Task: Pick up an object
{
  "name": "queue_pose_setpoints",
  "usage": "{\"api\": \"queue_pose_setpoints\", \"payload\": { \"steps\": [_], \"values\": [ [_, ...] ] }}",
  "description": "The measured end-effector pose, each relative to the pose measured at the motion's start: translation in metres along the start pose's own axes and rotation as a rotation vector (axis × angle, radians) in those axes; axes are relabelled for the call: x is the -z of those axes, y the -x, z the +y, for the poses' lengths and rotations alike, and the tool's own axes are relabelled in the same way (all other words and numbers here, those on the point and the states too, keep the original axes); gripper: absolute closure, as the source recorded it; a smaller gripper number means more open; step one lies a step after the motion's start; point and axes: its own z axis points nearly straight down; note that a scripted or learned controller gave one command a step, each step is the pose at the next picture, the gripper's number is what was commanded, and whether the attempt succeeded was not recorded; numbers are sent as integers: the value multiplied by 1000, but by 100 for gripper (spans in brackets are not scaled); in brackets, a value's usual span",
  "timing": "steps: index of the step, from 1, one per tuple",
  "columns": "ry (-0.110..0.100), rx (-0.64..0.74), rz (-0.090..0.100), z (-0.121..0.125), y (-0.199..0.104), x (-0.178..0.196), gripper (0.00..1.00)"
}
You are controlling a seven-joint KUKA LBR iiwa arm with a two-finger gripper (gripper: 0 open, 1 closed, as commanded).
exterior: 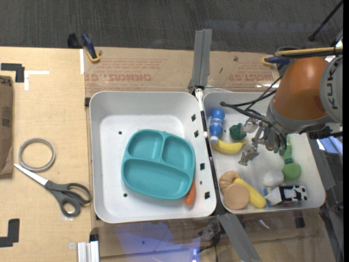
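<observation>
The gripper (252,149) was positioned over the right bin (315,162), just right of the banana (227,146); whether its fingers were open or closed could not be determined, and nothing was seen held. Around the banana were located one blue bottle (217,122), one corn cob (251,192), one green ball (292,171) and one round tan item (235,196). One teal plate (158,164) and one carrot (190,194) occupied the left bin (109,146). Reversed lettering was visible on the cardboard (131,72).

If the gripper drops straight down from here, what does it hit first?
Probably bare floor of the right bin: the gripper points between the banana and the bread roll. Depth is unclear.
</observation>
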Motion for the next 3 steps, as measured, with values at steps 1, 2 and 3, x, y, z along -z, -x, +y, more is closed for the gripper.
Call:
{"api": "queue_pose_setpoints", "payload": {
  "steps": [1,2,3],
  "values": [
    [0,-89,3,-1,-17,0,0],
    [-4,-59,44,17,20,-19,0],
    [-7,-179,48,14,-23,-18,0]
  ]
}}
